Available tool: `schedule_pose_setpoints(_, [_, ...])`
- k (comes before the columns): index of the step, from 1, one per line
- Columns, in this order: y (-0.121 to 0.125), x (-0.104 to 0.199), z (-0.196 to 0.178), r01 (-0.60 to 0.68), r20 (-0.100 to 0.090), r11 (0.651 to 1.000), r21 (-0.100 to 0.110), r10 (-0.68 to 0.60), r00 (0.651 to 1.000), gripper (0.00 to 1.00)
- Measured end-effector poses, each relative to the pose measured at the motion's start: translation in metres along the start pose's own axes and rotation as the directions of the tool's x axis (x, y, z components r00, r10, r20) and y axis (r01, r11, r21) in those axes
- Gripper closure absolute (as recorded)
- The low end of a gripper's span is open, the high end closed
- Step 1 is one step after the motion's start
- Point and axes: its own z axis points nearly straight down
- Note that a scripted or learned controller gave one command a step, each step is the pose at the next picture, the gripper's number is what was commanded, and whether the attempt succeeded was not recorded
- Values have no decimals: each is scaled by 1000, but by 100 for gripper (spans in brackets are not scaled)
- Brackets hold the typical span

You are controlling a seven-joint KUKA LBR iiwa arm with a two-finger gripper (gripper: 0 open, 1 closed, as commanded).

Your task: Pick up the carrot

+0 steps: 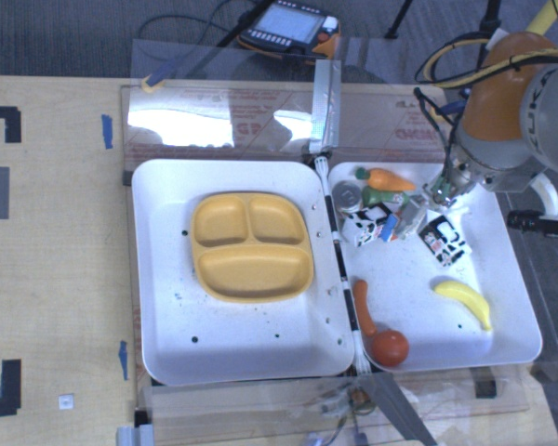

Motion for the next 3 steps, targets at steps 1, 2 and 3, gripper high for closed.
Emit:
schedule_pose_setpoints(1, [0, -22, 25, 303, 33, 953, -17, -302, 953, 0])
schedule_pose_setpoints(2, [1, -23, 12, 303, 41, 953, -18, -302, 952, 100])
schedule_pose_setpoints(3, [29, 30, -65, 209, 52, 976, -55, -206, 977, 100])
